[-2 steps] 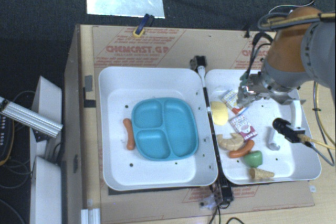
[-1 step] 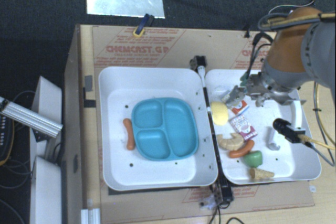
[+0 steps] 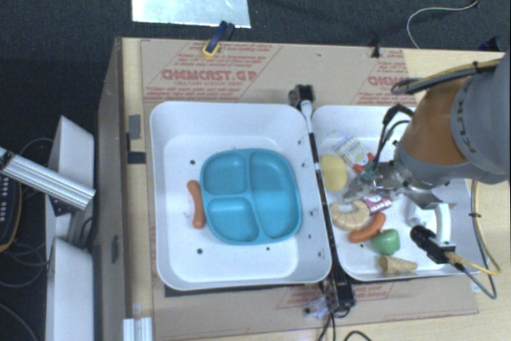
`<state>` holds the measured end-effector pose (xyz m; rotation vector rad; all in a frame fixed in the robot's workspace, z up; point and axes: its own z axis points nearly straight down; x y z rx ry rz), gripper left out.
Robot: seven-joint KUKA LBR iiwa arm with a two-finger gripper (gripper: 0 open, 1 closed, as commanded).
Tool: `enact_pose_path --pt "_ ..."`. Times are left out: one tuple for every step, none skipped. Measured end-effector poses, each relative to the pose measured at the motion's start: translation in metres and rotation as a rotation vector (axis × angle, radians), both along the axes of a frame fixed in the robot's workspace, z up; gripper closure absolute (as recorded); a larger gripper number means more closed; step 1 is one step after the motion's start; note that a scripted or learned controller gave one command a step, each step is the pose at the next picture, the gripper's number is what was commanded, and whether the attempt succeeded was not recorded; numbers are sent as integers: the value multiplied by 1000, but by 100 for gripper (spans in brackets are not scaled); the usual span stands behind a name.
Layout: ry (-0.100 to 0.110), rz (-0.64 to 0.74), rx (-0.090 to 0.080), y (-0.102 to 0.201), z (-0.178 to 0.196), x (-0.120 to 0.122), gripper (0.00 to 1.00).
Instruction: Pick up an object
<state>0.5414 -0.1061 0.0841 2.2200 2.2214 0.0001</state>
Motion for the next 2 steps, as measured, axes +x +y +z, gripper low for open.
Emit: enact_pose_path --pt "-2 3 0 -3 1 64 0" --pt "-3 7 0 -3 11 64 100"
